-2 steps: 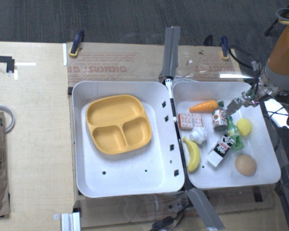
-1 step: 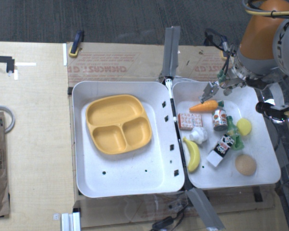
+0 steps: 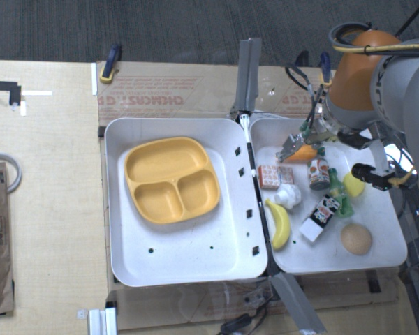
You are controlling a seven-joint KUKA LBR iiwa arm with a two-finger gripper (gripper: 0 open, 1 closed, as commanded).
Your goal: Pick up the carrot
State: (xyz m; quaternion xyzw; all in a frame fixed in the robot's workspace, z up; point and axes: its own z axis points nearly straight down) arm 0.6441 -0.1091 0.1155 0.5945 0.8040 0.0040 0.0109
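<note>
Near edge of right bin (image 3: 387, 260): bun (image 3: 355, 239), banana (image 3: 279, 223), carton (image 3: 320, 216). Further back the carrot (image 3: 304, 153) lies near the far wall, gripper (image 3: 298, 145) right at it. We cannot tell its grasp state. We judge: centre over carrot, close across its width, lift straight, clear of the can (image 3: 318, 174)

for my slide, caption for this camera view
End effector at the carrot in the right bin; yellow plate sits in the left bin.
</note>
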